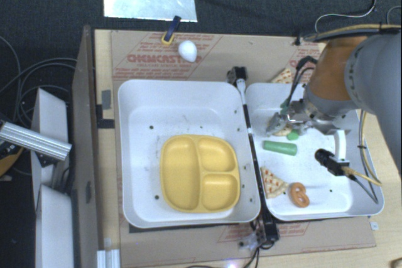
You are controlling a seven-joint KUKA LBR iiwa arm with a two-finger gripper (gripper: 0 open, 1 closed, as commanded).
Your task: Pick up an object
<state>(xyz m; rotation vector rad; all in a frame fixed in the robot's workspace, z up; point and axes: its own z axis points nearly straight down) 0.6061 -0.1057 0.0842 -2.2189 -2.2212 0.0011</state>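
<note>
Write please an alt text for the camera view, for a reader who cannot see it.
A grey robot arm with an orange band lowers its hand into the right white bin, above a green cylinder, a waffle piece and a small pretzel. The left white bin holds a yellow divided plate.

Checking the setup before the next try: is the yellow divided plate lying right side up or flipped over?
Right side up. The yellow divided plate rests flat in the left bin with its three compartments facing upward, nothing in them.
</note>
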